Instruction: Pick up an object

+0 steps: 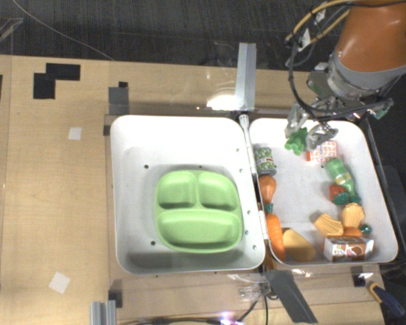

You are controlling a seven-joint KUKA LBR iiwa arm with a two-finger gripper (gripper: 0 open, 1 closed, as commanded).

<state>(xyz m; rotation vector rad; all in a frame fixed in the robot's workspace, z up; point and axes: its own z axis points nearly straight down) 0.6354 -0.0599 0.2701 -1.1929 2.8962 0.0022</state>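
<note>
The pincer (pixel 310 131) hangs over the upper part of the right bin (pixel 379 181), its metal fingers (pixel 319 134) pointing down. A small green toy (pixel 297 143) sits at its tip, on the side toward the left bin (pixel 125 181). You cannot tell from this slanted view whether the toy lies between the fingers or merely beside them, nor how wide the pincer stands.

Judge the green toy as light, hard moulded plastic: stiff, somewhat slick and irregular in outline, so it may twist out of a shallow grip. Take it across its narrowest part, with the fingers set low on the body.

Just below the pincer lies a small red-and-white carton (pixel 322 154), nearly touching the fingers. Further down from it runs a curved row of toy food: a green bottle-like piece (pixel 338 169), a red and green piece (pixel 340 193), a ridged tan piece (pixel 352 215), a waffle-like piece (pixel 328 225) and a printed box (pixel 349 249).

Toward the dividing wall, away from the pincer, you see a small tin (pixel 264 160) and two toy carrots (pixel 267 189) (pixel 275 234), with a yellow wedge (pixel 298 245) beside the lower one.

The left bin holds a green divided tray (pixel 199 210), well apart from the pincer. Both bins rest on the tabletop (pixel 47 202).
</note>
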